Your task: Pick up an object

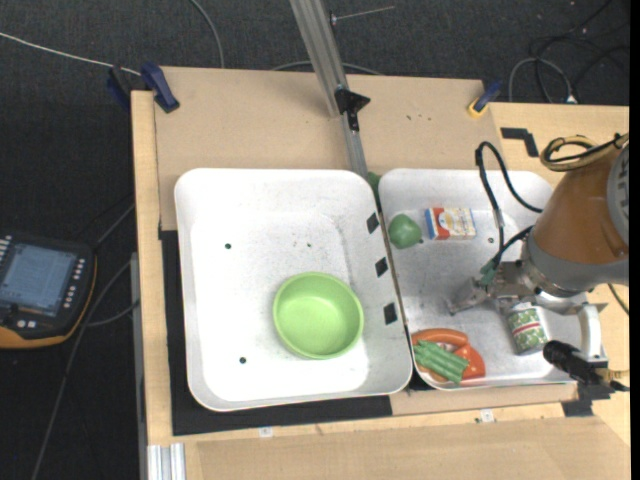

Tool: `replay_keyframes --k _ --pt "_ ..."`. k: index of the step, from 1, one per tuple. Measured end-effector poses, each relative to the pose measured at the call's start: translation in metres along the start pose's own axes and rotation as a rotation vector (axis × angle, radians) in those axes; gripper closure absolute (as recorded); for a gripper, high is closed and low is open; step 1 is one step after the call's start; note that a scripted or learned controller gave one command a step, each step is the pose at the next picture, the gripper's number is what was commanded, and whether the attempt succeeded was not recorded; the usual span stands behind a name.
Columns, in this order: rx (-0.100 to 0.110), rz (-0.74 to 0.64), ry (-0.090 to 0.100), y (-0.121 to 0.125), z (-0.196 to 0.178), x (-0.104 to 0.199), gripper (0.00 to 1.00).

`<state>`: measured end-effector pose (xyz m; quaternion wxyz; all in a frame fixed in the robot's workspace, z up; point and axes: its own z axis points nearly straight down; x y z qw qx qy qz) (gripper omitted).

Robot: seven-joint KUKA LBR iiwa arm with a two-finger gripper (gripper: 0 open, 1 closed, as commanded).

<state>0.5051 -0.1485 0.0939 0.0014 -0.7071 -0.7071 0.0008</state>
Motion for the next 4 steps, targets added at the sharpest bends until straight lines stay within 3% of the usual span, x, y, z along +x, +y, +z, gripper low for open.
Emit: replay_keyframes --k 1,2,4 --pt "-0.004 -0.001 -0.001 0.001 -0.012 0.0 1.0" --pt "-0.008 -0.001 -0.002 0.002 -0.074 -0.002 1.0" --pt "-0.008 0.0 -0.002 -0.002 -0.164 -0.008 1.0"
